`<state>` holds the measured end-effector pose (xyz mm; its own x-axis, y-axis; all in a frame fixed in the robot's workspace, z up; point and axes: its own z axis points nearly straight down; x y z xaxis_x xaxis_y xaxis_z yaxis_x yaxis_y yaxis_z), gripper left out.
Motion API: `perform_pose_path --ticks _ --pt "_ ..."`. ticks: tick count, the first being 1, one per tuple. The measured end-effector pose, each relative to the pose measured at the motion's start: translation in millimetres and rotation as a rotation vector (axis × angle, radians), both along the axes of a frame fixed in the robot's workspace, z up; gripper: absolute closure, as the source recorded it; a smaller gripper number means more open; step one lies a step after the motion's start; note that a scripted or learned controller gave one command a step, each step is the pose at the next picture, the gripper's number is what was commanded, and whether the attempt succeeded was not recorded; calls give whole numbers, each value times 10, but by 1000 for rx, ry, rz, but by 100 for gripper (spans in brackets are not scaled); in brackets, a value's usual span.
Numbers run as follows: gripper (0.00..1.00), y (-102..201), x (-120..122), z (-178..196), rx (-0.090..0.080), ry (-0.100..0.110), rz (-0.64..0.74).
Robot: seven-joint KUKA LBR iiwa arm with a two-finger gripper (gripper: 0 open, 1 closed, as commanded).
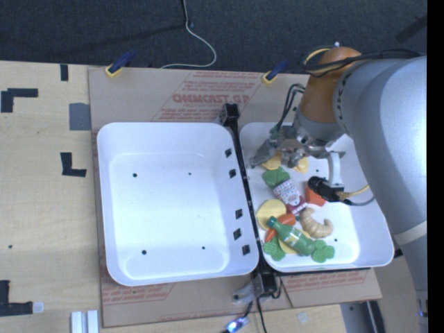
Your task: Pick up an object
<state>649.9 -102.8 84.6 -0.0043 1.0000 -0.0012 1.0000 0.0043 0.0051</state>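
Toy pile (295, 220) just below end effector (277, 155), right bin (368, 245).

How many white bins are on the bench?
2. The left bin sits on the brown board. The right bin lies beside it, touching along the middle, and holds the toy food under the claw.

1. Two bins sit side by side on the counter (41, 207), touching along their inner edges.
2. The left bin (166, 203) lies left of the right bin (361, 245).
3. A pile of toy foods (295, 217) lies in the right bin, toward its left side.
4. The tool (281, 151) hangs over that bin's far-left corner, behind the pile.
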Motion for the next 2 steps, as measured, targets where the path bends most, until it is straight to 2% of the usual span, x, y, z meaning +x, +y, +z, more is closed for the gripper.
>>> perform_pose_path --ticks 1,2 --pt "100 -4 -34 93 1 7 -1" --pt "100 779 -813 1048 5 5 3"
